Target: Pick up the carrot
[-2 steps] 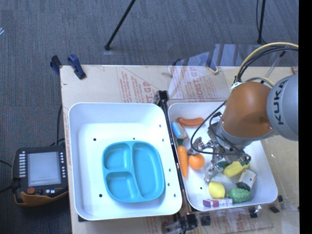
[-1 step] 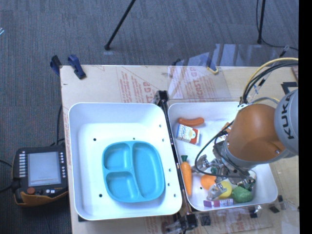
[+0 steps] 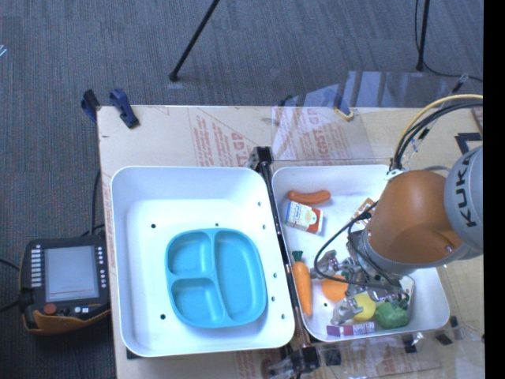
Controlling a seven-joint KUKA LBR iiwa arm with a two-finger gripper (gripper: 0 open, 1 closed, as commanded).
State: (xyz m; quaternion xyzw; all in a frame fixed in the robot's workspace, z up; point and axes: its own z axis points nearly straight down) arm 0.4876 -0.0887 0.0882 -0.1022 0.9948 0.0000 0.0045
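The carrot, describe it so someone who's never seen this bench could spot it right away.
Look in the right-hand white bin, along its left wall. The long orange carrot with a green top lies there lengthwise, thinner and more pointed than the rounded orange sausage further back.

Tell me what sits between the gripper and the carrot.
Nothing visible does. The carrot lies along the left wall of the right bin, and the gripper hangs just to its right over an orange piece, with bare white floor between them.
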